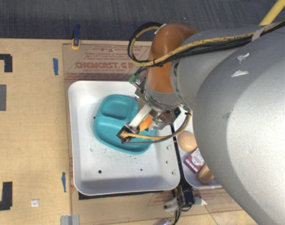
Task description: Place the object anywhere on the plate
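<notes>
Low over the right half of the teal plate [112, 110], in the left white bin [84, 163] at frame centre: the gripper [143, 123]. Spread or pressed together, cannot tell, with the wrist covering it from above. Right at the gripper's tip, above the plate: a small orange object [147, 121]. Pinched or merely lying there, impossible to say.

Risks from here, by judgement:
- Letting go too near the plate's right rim, with a roll or bounce onto the bin floor.
- Dropping from too high onto the ridge between the plate's compartments, with the same result.
- Lifting away with the piece stuck to the gripper.
- Pressing down and tipping or sliding the light plate.

Writing: red print across the cardboard sheet [100, 62] behind the bin, upper centre, reading roughly "CHEMCAST", the remainder cut off by the arm. On the maroon packet [196, 161] at lower right, beside a pale rounded thing [186, 142], print too small to read.
</notes>
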{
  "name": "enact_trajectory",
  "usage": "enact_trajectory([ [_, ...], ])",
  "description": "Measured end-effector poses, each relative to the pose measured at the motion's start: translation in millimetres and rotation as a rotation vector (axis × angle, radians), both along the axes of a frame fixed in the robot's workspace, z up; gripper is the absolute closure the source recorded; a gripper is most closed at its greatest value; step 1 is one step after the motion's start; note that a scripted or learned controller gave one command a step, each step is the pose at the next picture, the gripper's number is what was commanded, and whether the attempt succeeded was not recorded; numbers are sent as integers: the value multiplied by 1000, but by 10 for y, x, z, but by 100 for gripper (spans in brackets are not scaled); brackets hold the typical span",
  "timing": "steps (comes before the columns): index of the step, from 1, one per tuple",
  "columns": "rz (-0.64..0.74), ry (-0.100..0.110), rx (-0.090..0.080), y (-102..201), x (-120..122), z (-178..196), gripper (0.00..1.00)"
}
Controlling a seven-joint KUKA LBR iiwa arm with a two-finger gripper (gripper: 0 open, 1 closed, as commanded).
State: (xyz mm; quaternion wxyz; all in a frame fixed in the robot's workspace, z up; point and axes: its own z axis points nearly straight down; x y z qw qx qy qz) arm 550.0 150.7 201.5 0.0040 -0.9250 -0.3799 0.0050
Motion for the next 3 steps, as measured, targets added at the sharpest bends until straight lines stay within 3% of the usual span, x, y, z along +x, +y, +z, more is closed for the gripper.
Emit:
enact_trajectory([
  [1, 144, -8, -2, 767, 618, -193, 100],
  [2, 250, -17, -1, 755, 797, 477, 100],
  [3, 251, -11, -3, 755, 787, 450, 0],
])
